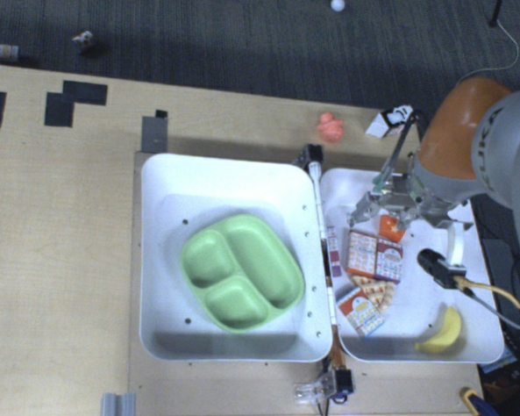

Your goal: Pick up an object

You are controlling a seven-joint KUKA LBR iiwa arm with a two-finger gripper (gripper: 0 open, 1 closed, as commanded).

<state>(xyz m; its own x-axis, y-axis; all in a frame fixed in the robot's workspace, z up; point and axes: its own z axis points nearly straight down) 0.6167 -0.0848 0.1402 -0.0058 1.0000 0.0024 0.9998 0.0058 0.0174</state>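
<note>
Left bin (157, 240) holding a green divided plate (241, 270), right bin (480, 344) with snack packets (373, 256) and banana (443, 332), gripper (389, 204) above packets, finger state unclear

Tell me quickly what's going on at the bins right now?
The grey arm's tool is down in the right bin, over a small orange packet near the bin's back. Below it lie patterned snack packs, with a banana at the front corner. The left bin has a green divided plate. I see nothing lifted yet.
</note>
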